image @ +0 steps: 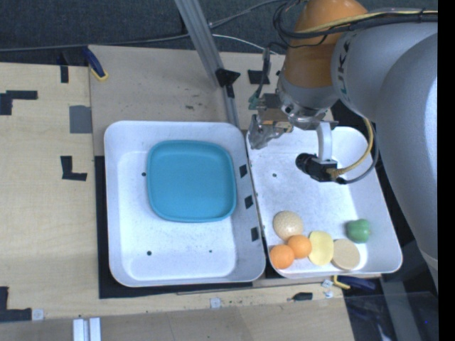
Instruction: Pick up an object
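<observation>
While pincer [261, 135] hovers, round egg [288, 224] shows no long axis.

Grey arm reaching in, fingers [261, 135] low — empty

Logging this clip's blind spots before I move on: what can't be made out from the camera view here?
- Gripper: small and dark against the bin edge, so its state is unreadable.
- Right bin: far corner covered by the arm's wrist.
- Pale round items at the near edge: too small and overlapping to identify.
- Arm: cut off by the right edge.
</observation>
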Tool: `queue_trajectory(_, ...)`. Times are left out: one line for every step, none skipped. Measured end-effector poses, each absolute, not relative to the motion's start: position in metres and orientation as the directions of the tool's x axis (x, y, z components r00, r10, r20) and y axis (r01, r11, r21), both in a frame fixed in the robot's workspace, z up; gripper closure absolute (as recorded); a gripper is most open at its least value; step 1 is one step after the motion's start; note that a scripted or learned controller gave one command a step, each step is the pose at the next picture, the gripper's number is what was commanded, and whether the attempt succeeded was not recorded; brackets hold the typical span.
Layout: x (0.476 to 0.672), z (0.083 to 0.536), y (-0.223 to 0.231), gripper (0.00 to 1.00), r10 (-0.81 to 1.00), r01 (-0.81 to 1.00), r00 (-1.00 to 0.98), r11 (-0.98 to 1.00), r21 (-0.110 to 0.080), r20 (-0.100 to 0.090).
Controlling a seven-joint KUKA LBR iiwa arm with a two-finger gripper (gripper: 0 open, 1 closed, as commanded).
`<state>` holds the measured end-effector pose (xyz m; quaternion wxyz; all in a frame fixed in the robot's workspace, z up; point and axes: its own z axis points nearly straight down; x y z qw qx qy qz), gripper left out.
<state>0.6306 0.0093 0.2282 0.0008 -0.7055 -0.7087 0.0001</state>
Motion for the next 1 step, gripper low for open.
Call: queue_trajectory(0.6207, 0.2179, 0.0602, 1.0, 1.0, 1.0, -0.004, 0.004, -0.001, 0.001)
